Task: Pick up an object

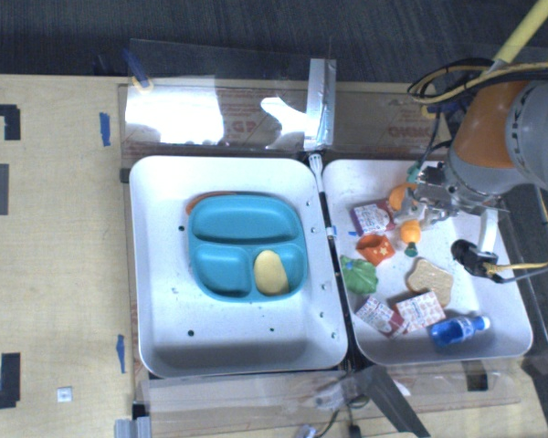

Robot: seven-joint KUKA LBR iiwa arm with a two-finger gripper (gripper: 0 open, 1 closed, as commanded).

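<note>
The pincer (426, 210) hangs low over the right shallow white bin (511, 336); whether it is wide or narrow cannot be told. A small orange ball (409, 234) lies just beside it, above the tan bread slice (429, 279).

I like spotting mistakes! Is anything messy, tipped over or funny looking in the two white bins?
Nothing looks broken or spilled. The right bin is a jumble, though: a blue bottle lies on its side near small packets, a slice of toast and a green toy. In the left bin, a lone yellow lemon-like thing sits neatly in a blue tray.
</note>
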